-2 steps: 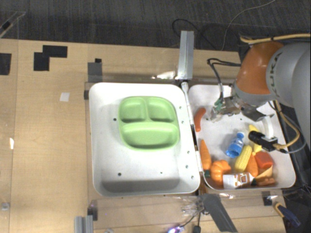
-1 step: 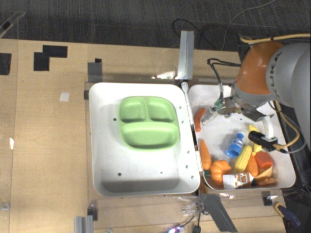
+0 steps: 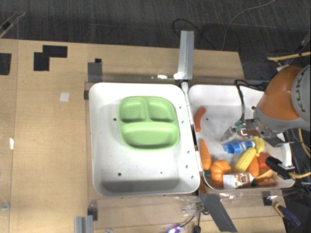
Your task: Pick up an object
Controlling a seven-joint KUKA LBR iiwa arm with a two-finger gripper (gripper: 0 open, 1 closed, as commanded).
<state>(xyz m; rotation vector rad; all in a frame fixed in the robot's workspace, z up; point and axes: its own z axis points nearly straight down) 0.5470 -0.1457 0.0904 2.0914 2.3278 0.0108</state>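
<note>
My gripper (image 3: 234,133) reaches into the right bin (image 3: 218,98) from the right, below the arm's orange band. It hangs low over the toy food heaped in the bin's near right part, just above a blue bottle (image 3: 239,146). Beside the bottle lie a yellow corn cob (image 3: 245,159) and a banana (image 3: 260,143). An orange pumpkin (image 3: 219,168), a carrot (image 3: 205,154) and a brown-and-white carton (image 3: 238,180) rest along the near edge. An orange-red sausage (image 3: 198,118) lies apart by the left wall.
The left bin (image 3: 104,144) holds a green divided plate (image 3: 148,122). A metal post (image 3: 186,55) stands behind the rim shared by the two bins. The far part of the right bin is bare white floor.
</note>
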